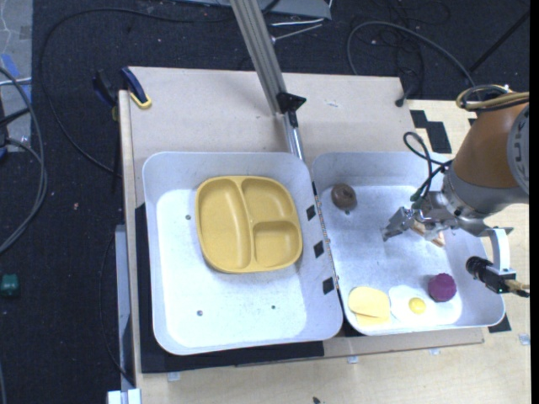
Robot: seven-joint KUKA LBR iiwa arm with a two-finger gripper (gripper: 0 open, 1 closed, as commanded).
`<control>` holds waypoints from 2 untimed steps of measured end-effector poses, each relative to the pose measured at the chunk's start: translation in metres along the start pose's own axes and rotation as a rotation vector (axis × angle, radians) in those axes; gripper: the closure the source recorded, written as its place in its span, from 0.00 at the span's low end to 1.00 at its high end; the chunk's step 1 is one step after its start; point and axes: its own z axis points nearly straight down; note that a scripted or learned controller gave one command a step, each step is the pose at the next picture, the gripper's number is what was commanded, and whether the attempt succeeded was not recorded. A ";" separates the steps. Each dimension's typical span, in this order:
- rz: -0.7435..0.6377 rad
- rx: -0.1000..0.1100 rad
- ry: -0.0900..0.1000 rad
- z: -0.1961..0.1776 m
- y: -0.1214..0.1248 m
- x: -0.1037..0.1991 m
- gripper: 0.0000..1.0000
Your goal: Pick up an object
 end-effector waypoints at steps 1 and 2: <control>0.001 -0.005 -0.002 0.031 0.001 0.000 0.00; 0.001 -0.010 -0.005 0.018 0.002 -0.001 1.00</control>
